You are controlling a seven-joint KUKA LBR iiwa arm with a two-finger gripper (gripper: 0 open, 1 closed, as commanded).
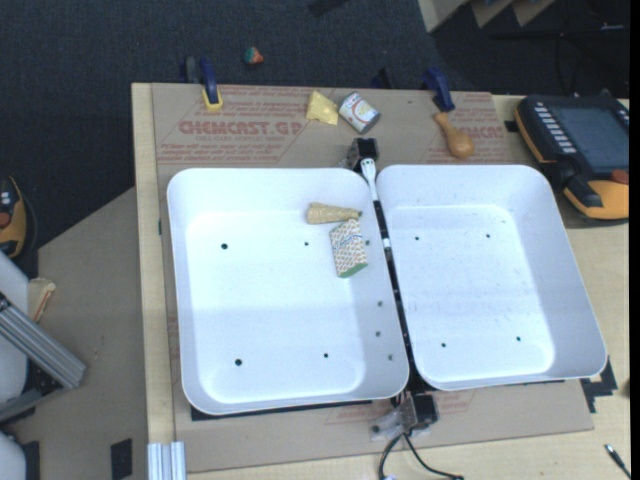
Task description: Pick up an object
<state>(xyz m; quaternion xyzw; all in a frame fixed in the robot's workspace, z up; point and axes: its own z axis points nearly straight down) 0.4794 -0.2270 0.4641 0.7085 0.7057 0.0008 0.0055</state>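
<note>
Camera view from above gives you two white bins side by side on the table, their inner rims touching along a dark seam. The left bin [200, 298] holds both candidates in its upper right part, near that seam: a tan cone-shaped piece [331, 213] lying on its side, and just below it, touching or nearly so, a small patterned packet [348, 247]. You have bare floor across the rest of that bin, to the left and toward the lower edge. The right bin [490, 278] has a bare white floor. Beyond the bins' upper rims, on the table, lie a yellow wedge [322, 108], a small white box [359, 112] and a brown wooden piece [455, 138], between two blue clamps [210, 83].
</note>
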